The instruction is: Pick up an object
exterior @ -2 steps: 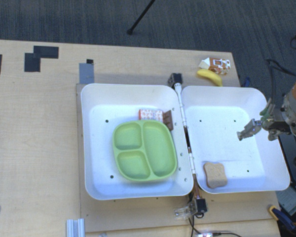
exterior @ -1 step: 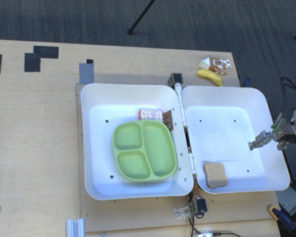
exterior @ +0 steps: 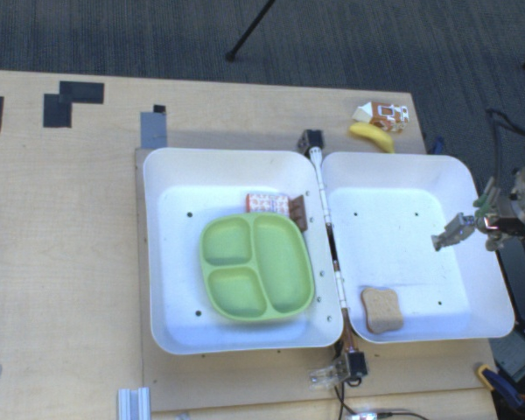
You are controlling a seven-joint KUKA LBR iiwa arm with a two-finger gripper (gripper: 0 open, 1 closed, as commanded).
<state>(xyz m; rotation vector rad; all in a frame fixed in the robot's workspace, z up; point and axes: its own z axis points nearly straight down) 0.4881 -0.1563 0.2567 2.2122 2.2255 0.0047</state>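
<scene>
While the grey arm with its two-finger gripper reaches in over the right edge of the right-hand shallow white bin, nothing sits between its fingers. One grey finger points left and slightly downward over the bin floor, but whether the tool is spread or closed cannot be told from this angle.

Nearest to the tool is a tan, rounded-square sponge-like block, lying flat in the near left corner of the right bin. It is well apart from the gripper, down and to the left of it, with bare white floor between them.

Over in the left-hand shallow white bin rests a light green plastic plate with three compartments, taking up most of the middle. A small red-and-white printed box lies just behind the plate's far edge, and a small brown block sits beside it, against the plate's upper right corner.

Outside the bins, on the wooden bench beyond the right bin's far rim, lie a yellow banana-shaped toy and a small white-and-orange packet, touching or nearly so.
</scene>
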